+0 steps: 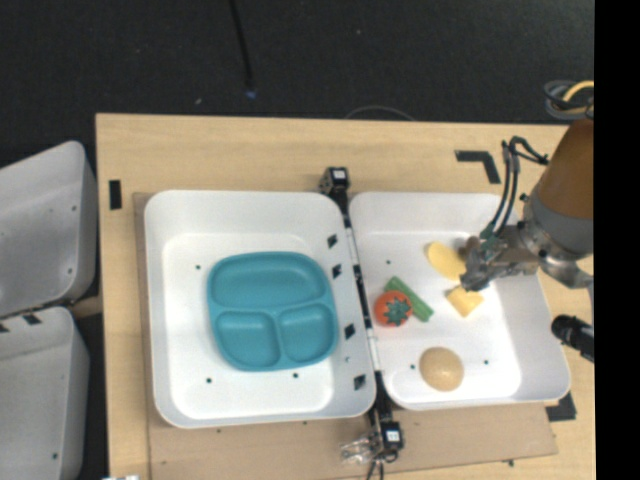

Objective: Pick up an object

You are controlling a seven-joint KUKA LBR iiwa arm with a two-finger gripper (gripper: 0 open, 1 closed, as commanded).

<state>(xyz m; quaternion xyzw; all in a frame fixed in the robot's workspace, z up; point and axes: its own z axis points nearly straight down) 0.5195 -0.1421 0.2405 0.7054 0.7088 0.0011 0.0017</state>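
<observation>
Two white bins sit side by side on your desk [230,153]. Take the right bin [505,383] as your landmark: inside it, the pincer [478,264] hangs near the upper middle, between a pale yellow piece [443,258] just to its left and a yellow wedge [463,301] just below. Whether it is open or closed you cannot tell from here. Toward the bin's left wall lies a red-and-green toy [397,306]; a tan round object [441,368] rests near its lower edge. Left of that bin, the other bin [180,388] carries a teal divided tray [270,309].
</observation>
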